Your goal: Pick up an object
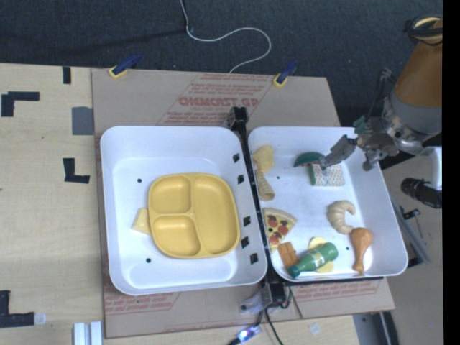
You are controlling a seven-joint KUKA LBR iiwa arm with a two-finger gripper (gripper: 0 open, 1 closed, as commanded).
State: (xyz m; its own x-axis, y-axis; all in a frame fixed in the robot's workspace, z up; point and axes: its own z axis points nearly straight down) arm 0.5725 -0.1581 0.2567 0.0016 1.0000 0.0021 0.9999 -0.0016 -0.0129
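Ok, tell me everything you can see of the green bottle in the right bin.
The green bottle is a small toy, glossy like plastic, with a dark green body, a lighter label band and a neck pointing lower left. It lies on its side near the front edge of the right bin, on top of something yellow, touching an orange block at its neck end.

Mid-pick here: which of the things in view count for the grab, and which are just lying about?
For the job:
gripper
green-handled brush right under the gripper
croissant
drumstick
green bottle
pizza slice

Lying about:
yellow divided plate in the left bin
blue clamps
white cable
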